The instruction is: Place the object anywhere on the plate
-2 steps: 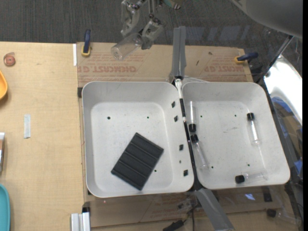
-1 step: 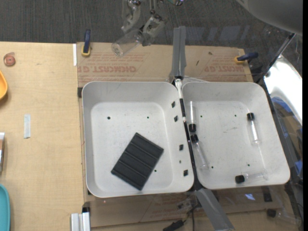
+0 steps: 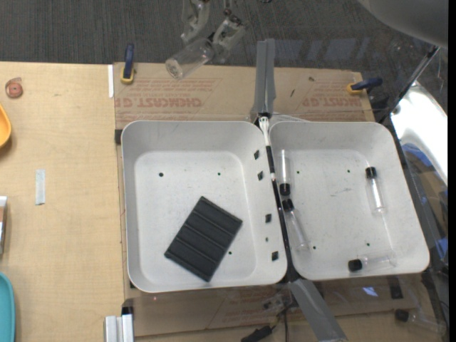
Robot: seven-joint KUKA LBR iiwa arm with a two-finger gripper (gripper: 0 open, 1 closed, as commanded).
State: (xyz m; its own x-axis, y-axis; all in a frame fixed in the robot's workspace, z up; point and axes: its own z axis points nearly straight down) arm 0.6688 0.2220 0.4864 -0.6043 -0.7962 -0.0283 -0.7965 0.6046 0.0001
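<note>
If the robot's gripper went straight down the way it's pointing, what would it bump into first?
Probably the brown cardboard sheet behind the left bin. The gripper carries a clear tube and points down-left toward that cardboard, not the black plate. Height is hard to judge from this slanted view.

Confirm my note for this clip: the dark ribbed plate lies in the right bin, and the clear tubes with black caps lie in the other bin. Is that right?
Not quite. The camera view shows the dark ribbed plate lying in the left bin, not the right one. The clear tubes with black caps lie in the other bin, the right bin.
</note>
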